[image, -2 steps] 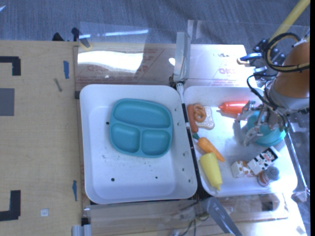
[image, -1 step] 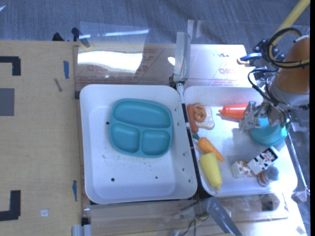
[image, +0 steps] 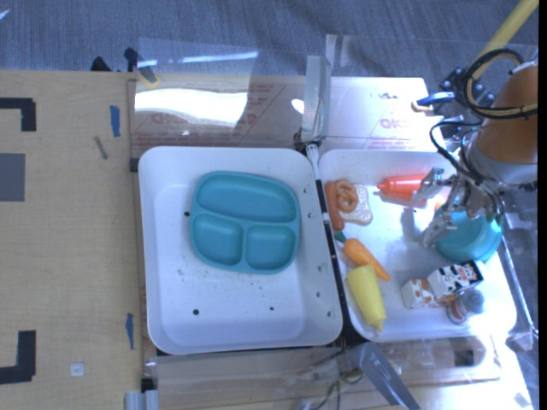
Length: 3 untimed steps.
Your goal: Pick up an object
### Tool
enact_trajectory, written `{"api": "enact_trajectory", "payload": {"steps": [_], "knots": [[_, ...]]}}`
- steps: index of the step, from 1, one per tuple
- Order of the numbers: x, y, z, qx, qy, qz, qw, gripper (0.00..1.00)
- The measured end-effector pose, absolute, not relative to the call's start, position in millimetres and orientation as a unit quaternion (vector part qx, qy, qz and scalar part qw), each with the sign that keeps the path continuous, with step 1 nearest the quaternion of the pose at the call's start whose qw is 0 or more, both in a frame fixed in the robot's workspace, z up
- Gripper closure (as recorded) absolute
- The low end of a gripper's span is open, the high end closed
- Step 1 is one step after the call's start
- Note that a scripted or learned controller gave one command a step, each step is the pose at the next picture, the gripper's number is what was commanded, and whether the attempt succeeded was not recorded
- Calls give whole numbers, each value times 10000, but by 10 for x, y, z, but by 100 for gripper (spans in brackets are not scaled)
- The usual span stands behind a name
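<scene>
Gripper: I see it low in the right bin, over the teal cup; grip state I cannot tell
Left bin: teal divided plate
Nearby: corn; carrot; red bottle

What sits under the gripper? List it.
A teal bowl lies beneath the gripper in the right bin. The arm covers the bowl's upper part, so its contents cannot be seen.

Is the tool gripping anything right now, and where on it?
Cannot be told. The tool sits low in the right bin, beside the teal cup and near the red bottle.
</scene>
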<state>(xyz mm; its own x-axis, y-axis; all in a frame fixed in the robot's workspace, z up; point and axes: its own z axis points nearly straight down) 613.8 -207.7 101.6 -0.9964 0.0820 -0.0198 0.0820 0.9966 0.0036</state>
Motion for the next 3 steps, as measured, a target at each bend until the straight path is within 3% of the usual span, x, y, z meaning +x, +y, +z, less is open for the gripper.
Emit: {"api": "enact_trajectory", "payload": {"steps": [1, 2, 3], "knots": [[6289, -2180, 897, 206, 9997, 57, -95, 0], [6378, -1918, 899, 419, 9991, -28, -114, 0], [6315, -1938, 897, 221, 9998, -15, -19, 0]]}}
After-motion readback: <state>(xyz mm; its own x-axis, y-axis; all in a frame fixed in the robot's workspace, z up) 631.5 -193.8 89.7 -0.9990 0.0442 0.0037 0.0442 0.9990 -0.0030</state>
